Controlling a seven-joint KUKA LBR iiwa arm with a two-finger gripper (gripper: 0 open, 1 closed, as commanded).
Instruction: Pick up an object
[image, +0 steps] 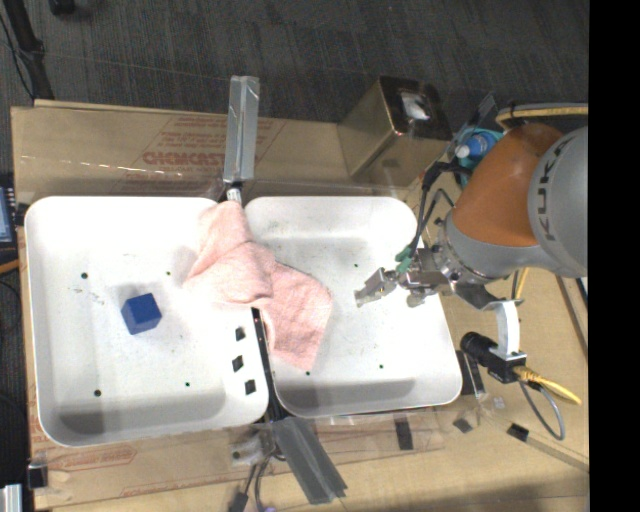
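Note:
A pink cloth (262, 280) lies draped over the divider between the two white bins, reaching into both. In the left bin (60, 400) a small blue cube (141, 312) rests on the floor. My gripper (372, 290) hangs over the right bin (430, 370), to the right of the cloth and apart from it. Nothing shows between its fingers.
A brown cardboard box (385, 125) stands behind the right bin. A grey metal bar (241, 135) rises at the back between the bins. Flat cardboard (120, 140) lies behind the left bin.

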